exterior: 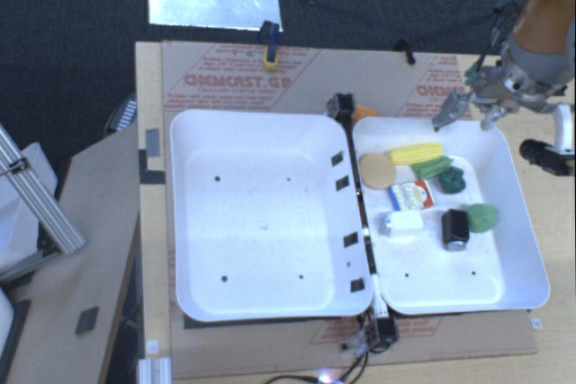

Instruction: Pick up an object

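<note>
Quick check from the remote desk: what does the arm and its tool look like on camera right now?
The arm is grey with a broad orange band above the wrist. Below that sits a grey metal wrist block, and the tool ends in two slim grey fingers. A dark cable runs alongside the wrist.

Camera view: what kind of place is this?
Likely a robot grasping lab bench: two shallow white bins side by side on a board, a KUKA arm reaching in, small toy objects like a yellow corn cob.
</note>
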Controlling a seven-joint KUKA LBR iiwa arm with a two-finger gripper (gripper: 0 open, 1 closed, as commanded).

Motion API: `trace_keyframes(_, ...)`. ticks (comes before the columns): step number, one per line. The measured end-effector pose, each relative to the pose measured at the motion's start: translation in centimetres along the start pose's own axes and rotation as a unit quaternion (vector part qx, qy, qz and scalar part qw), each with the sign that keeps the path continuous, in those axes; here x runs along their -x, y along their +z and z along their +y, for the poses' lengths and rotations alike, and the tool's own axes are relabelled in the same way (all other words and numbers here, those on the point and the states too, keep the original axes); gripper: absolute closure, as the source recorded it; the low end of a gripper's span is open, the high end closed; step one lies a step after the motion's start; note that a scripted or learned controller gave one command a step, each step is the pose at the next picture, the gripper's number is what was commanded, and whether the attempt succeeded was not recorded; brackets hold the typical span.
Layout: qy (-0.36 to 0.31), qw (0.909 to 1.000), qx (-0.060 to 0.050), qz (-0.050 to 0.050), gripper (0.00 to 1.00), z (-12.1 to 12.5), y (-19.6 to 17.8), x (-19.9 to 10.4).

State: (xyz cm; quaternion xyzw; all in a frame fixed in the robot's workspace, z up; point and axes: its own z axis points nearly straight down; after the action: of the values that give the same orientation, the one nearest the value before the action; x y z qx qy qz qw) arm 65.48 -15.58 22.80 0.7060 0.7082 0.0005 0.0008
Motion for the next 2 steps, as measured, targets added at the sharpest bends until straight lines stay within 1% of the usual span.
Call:
trace_keyframes(1,0.005,1.0000,-0.006,0.002,0.00,-8.3,13.6,4.0)
trace_keyframes(2,-0.001,1.0000,0.002,-0.001,0.00,-4.5,14.2,5.1)
